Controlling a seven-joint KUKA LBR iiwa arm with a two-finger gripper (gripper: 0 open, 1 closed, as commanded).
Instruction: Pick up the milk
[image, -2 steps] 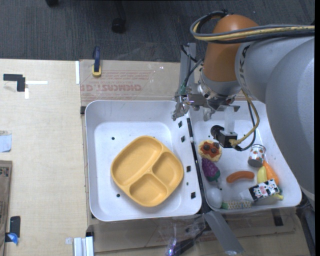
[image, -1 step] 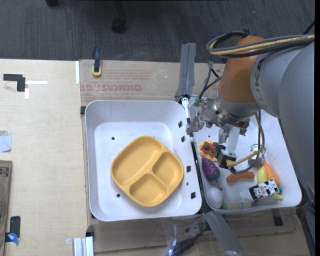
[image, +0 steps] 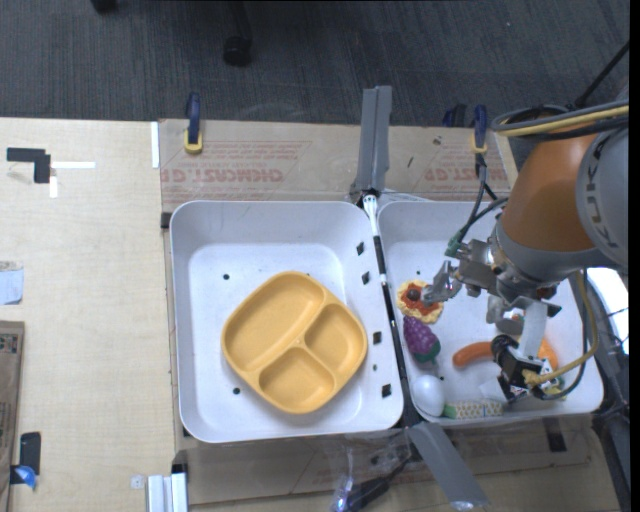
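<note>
Tabletop (image: 80, 300) seen from above, bearing a white right-hand bin (image: 410, 235) of toy foods. In that bin's near left corner: milk (image: 428, 393), by best judgement the white rounded item, lying untouched just beside a pale speckled packet (image: 475, 408). Farther back along the bin's left wall: end effector (image: 437, 291), close over a yellow-and-red toy (image: 416, 300); spread or pressed together, impossible to tell. Nothing visibly gripped. Pickup not yet begun: approach, grasp and lift all left.
</note>
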